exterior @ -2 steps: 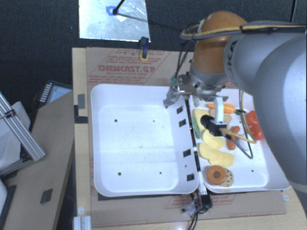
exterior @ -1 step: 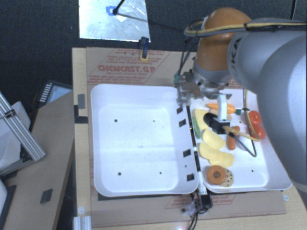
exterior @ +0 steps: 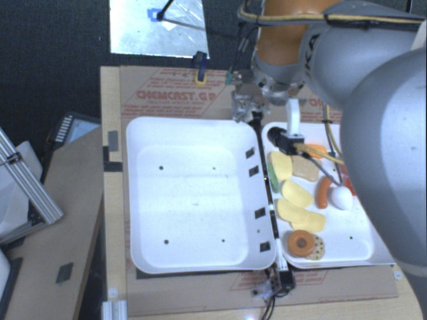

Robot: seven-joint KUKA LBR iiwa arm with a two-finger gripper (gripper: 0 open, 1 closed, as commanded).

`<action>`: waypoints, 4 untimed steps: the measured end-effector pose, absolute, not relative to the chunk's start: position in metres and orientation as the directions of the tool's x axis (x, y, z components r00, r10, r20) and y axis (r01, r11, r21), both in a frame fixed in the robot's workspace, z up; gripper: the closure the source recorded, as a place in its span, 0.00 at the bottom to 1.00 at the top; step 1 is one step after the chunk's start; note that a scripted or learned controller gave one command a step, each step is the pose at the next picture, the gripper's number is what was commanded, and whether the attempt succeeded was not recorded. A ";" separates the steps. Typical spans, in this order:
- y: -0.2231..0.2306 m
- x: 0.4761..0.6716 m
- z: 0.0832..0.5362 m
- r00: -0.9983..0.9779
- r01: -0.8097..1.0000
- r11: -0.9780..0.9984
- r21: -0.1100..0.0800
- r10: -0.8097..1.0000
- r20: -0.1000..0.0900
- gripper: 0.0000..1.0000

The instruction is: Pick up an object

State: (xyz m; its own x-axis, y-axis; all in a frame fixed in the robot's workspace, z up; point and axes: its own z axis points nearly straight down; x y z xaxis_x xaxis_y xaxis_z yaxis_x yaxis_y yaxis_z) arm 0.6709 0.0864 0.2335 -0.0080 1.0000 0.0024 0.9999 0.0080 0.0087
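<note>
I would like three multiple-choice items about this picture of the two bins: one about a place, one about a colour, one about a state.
1. Where do the food items lie?
A. in the right bin
B. in the left bin
C. on the cardboard in front of both bins

2. What colour is the round donut-like item at the near end of the right bin?
A. blue
B. orange
C. black

3. How does the gripper stand?
A. low in the left bin's middle
B. above the far end of the divide between the bins
C. outside the bench

Answers: 1 A, the pieces cluster in the right bin; 2 B, its top is orange; 3 B, it hangs by the far rims.
</note>
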 end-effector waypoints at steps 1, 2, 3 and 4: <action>0.160 0.667 0.163 -0.010 1.000 0.010 -0.003 1.000 0.002 1.00; 0.213 0.631 0.227 -0.010 1.000 0.010 0.004 1.000 0.005 1.00; 0.236 0.670 0.267 -0.007 1.000 0.006 0.009 1.000 0.004 1.00; 0.180 0.669 0.261 0.003 1.000 -0.003 0.001 1.000 -0.001 1.00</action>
State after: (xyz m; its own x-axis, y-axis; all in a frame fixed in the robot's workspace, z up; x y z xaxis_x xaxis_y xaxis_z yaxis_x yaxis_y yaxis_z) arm 0.6691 0.1800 0.2613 0.0031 1.0000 -0.0014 1.0000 -0.0031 0.0006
